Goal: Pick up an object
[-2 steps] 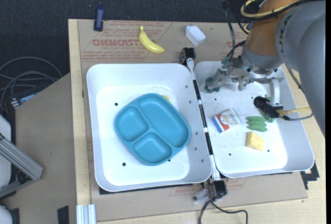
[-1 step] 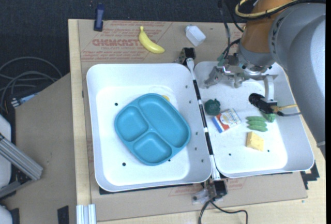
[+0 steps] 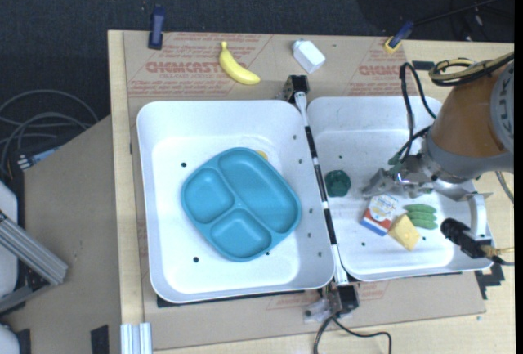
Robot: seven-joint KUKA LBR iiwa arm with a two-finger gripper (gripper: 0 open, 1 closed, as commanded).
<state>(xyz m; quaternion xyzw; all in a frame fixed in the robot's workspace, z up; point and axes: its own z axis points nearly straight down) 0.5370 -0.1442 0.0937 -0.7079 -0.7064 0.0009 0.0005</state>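
Reaching in over the right bin [image 3: 359,119], the grey arm [image 3: 470,127] with its orange band carries its gripper [image 3: 391,181] low above the bin floor. Whether the jaws are released or clenched cannot be told from this angle; nothing is seen between them. Taking the right bin as the landmark: a small dark green round object [image 3: 337,181] lies on its floor near its left wall, well apart from the other items. A red, white and blue carton [image 3: 381,213] lies toward the bin's front, just beside and below the gripper, though contact cannot be confirmed. A yellow wedge-shaped block [image 3: 404,231] lies touching the carton on the side away from the left wall, and a green pod-like item [image 3: 422,215] lies just behind that block. Adjoining the landmark's left wall stands the left bin [image 3: 163,140], which holds a blue three-compartment plate [image 3: 239,203]; a small yellow scrap [image 3: 261,154] shows at the plate's far edge. Beyond the landmark's far wall, on the cardboard bench top [image 3: 188,70], lie a banana [image 3: 237,66] and a small white box [image 3: 309,56], both outside the bins.
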